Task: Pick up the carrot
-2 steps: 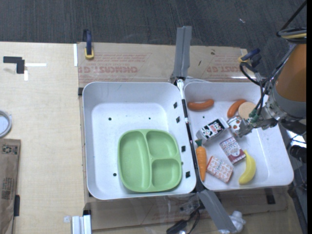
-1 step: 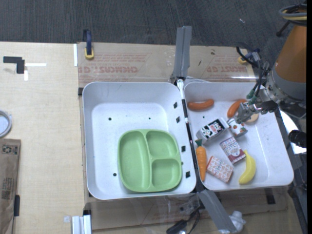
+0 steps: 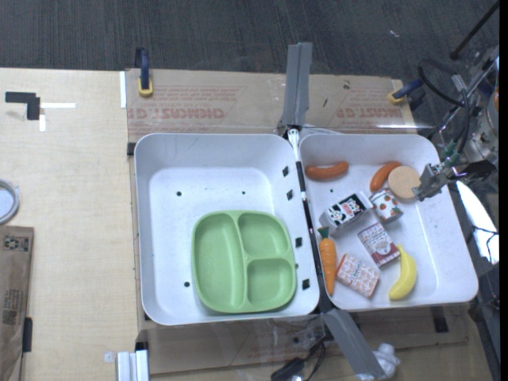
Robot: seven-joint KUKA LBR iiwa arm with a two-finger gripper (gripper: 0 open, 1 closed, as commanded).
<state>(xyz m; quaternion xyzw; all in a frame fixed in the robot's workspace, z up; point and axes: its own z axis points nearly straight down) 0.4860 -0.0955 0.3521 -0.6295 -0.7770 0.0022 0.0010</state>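
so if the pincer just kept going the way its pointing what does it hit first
The pincer sits at the right bin's right side, aimed leftward. Straight on, it would most likely meet the round tan disc right beside it, then the orange sausage. Depth is unclear from above, so it might pass over them.

Looking like a robotics lab: two white bins [image 3: 151,213] sitting on a plywood surface [image 3: 63,173], cardboard [image 3: 222,101] clamped down with yellow clamps [image 3: 144,74], loose cables [image 3: 456,78] hanging at right, toy food [image 3: 363,236] lying in the right bin, dark carpet [image 3: 198,14] showing behind.
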